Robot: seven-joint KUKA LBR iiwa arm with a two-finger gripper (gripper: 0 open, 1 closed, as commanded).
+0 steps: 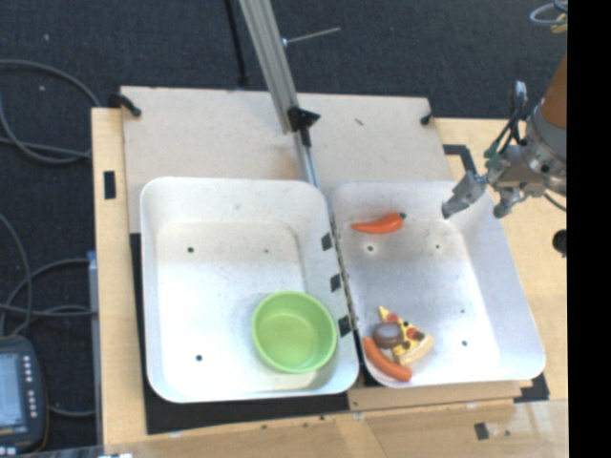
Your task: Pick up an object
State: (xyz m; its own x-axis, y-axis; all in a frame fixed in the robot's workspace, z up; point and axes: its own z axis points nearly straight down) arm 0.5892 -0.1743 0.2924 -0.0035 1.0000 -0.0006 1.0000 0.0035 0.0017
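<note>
Since any object will do for this pick, the closest candidate is the orange chili pepper, a slim, glossy, curved toy with a small dark stem tip, lying flat on the floor of the right bin near its far edge and toward the wall it shares with its neighbour. It sits alone on bare white plastic, well apart from everything else, which I'd judge makes it the easier target. Down in the right bin's near corner by that same shared wall, a cluster is jammed together: a hot dog with a smooth orange-red skin, a pizza slice in yellow with red dots, and a rounded grey-brown lump resting among them, all touching, probably awkward to separate. Across the divide, the left bin carries a lime-green bowl, round, smooth, open side up, near its near edge by the shared wall. Both bins are shallow, scuffed white trays with rounded corners, side by side on the pale wooden counter. The end effector hangs over the right bin's far outer corner, fingers angled down toward the pepper's side; nothing is between them, but how far apart they are I cannot tell. An aluminium post slants up from the counter's far side.
</note>
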